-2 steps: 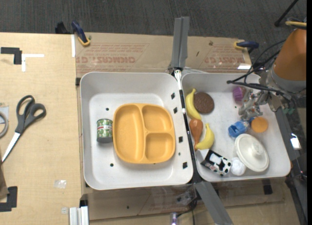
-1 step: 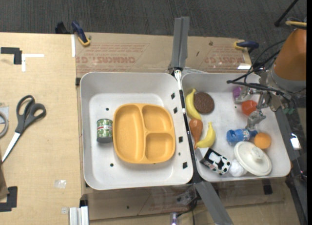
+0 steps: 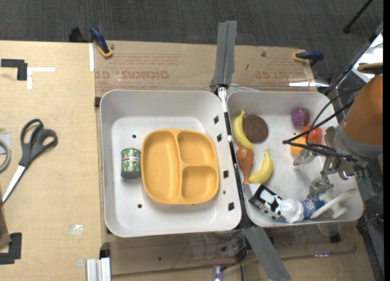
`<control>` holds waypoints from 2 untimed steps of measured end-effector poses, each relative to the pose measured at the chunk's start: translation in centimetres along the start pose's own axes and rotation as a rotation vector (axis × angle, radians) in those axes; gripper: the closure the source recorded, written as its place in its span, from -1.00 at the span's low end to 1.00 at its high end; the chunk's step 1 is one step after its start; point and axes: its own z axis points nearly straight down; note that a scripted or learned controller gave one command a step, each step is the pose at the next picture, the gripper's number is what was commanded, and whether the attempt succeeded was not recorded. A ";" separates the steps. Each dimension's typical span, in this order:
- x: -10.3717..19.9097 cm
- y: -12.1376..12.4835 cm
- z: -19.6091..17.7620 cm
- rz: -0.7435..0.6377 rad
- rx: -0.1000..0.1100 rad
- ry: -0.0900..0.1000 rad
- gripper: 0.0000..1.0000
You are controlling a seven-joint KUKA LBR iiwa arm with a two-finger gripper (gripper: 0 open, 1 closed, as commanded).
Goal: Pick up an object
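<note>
- A plastic bottle [image 3: 304, 208] lies on its side along the near wall of the right bin [image 3: 277, 98], just below the gripper [image 3: 321, 183].
- Gripper hangs over that bin's right half; whether it is open or closed, I cannot tell, and nothing shows in its grasp.
- Two bananas [image 3: 239, 128], a brown cookie [image 3: 256, 128] and a purple cup [image 3: 299, 116] sit farther left and back.
- Left bin [image 3: 116, 213] carries a yellow divided plate [image 3: 180, 166] with a small can [image 3: 130, 163] beside it.
</note>
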 end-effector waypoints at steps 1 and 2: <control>-4.4 3.9 0.3 0.196 -0.002 0.006 -1.00; -5.2 9.0 0.3 0.198 -0.003 0.010 -1.00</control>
